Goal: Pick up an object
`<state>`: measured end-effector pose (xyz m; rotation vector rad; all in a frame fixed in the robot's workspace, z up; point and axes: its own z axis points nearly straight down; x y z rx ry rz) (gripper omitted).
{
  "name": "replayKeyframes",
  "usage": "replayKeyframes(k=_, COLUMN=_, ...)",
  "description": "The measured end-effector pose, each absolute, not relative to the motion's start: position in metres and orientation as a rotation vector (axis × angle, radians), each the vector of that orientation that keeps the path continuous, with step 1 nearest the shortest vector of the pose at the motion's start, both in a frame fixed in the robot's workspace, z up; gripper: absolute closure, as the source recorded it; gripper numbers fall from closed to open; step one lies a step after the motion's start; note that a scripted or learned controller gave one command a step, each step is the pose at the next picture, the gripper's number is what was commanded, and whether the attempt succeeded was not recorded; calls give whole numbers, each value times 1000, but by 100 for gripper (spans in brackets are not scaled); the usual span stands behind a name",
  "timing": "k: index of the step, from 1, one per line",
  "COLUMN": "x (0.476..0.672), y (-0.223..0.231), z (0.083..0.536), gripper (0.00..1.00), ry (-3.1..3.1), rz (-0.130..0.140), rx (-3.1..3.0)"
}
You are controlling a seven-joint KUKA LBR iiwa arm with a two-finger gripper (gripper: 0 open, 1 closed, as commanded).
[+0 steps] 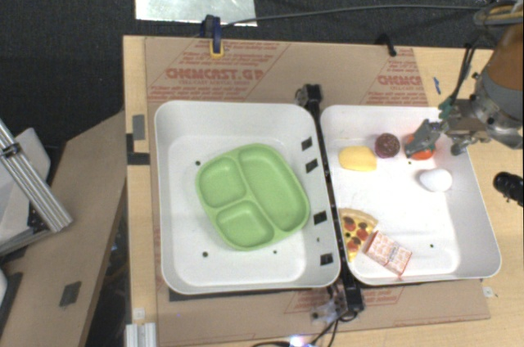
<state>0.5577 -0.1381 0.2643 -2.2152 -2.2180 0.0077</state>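
Note:
The right bin (479, 251) holds several small items. Along its far side lie a yellow lump (358, 159) and a dark red ball (387, 145). A white egg-shaped piece (435, 180) lies further right, and a toy pizza slice (357, 227) and a red and white packet (387, 253) sit by the near left corner. My gripper (427, 137) hangs low over the bin's far right part, right above a small orange-red object (422, 154) that it partly hides. Whether it touches that object cannot be made out.
The left bin (176, 128) holds a green divided plate (251, 196). A black-clipped rim (321, 173) separates the two bins. The arm's wrist (499, 104) comes in over the right bin's far right corner. Cardboard lies under both bins.

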Motion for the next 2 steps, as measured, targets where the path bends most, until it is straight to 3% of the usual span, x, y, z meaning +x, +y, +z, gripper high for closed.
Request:
replayKeyframes(k=1, x=560, y=-138, z=270, gripper=0, ry=-2226, rz=-1, rx=-2219)
replayKeyframes(k=2, x=563, y=-147, z=214, gripper=0, ry=-2221, rz=3, rx=-2219)
